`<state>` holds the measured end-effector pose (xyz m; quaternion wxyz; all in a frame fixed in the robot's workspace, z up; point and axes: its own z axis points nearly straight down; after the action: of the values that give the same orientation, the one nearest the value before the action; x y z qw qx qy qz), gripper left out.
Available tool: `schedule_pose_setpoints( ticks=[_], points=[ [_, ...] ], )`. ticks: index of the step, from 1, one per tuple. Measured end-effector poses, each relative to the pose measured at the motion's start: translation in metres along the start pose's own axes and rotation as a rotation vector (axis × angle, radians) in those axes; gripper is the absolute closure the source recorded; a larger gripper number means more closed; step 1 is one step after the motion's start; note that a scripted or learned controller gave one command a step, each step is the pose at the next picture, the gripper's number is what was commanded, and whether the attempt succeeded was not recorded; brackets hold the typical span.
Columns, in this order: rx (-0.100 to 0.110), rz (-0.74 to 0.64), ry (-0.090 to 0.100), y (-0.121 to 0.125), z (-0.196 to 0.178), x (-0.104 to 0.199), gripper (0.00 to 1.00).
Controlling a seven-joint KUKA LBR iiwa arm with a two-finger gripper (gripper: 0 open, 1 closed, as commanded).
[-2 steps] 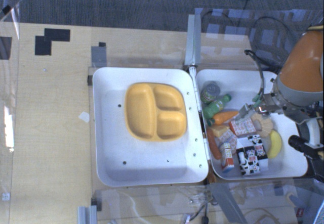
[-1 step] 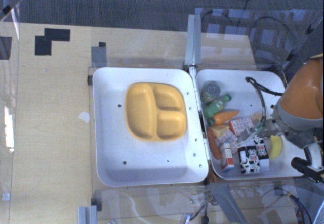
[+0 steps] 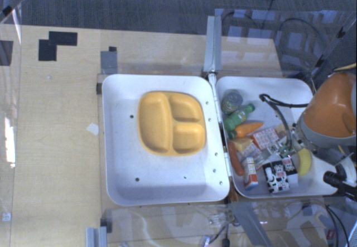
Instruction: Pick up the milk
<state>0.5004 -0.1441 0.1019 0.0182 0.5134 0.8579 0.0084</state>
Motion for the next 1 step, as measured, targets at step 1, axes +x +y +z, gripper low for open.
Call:
schedule_pose_setpoints(
  ticks=[1],
  points=[
    [0.011,0.121,0.000,0.0085,0.0061,0.0261,0.00]
  ],
)
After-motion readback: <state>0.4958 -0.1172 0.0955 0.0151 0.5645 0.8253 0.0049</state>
